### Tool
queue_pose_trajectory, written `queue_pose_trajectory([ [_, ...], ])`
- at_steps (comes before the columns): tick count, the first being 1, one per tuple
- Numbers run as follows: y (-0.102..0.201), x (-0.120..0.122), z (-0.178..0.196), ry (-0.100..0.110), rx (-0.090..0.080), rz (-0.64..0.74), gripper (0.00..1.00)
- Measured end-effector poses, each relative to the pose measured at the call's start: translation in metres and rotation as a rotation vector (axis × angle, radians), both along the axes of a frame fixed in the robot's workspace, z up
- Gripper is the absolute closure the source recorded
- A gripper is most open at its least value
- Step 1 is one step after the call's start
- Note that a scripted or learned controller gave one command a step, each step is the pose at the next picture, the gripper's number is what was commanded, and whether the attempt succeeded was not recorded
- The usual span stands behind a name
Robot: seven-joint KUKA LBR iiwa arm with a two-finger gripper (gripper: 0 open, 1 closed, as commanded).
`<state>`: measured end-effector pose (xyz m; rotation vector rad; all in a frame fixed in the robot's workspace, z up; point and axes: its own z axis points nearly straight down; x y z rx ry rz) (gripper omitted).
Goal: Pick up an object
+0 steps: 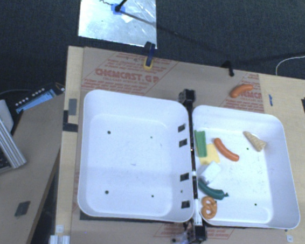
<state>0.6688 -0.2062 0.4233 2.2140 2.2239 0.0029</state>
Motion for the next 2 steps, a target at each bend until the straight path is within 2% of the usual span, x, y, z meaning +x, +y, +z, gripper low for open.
queue_pose_trajectory([
  [1, 0.002, 0.0, 0.033, 0.0, 0.0, 0.001, 1.0],
  [2, 0.001, -0.021, 0.068, 0.001, 0.0, -0.002, 1.0],
])
